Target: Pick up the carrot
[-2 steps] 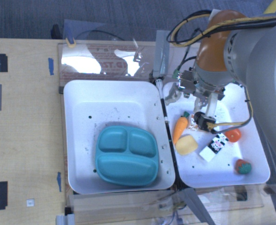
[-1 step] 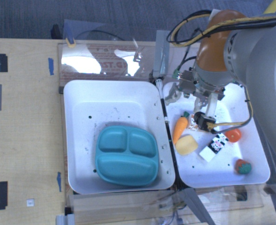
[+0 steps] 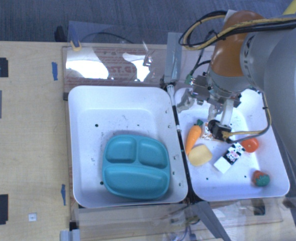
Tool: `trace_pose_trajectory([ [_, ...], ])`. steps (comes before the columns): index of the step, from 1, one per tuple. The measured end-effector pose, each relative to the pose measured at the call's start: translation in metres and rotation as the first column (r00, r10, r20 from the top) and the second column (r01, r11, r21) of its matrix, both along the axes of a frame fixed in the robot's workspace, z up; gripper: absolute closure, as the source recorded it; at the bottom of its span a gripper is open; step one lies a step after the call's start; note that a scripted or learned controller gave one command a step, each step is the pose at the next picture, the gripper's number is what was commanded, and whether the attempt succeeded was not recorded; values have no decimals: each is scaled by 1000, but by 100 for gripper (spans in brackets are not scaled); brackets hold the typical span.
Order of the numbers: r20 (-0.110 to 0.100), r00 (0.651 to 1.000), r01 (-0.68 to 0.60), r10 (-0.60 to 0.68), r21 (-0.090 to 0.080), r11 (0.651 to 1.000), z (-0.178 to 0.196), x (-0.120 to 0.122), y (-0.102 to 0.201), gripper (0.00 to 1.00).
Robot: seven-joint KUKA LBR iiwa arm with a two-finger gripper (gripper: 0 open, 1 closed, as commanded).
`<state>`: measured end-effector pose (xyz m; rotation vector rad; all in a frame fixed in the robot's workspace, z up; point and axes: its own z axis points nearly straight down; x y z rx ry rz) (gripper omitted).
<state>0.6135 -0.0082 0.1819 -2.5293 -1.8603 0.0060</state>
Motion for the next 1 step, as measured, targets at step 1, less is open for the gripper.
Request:
trace_pose_trajectory([
  [1, 0, 1000, 0, 0, 0, 1000, 0, 0, 0, 0],
])
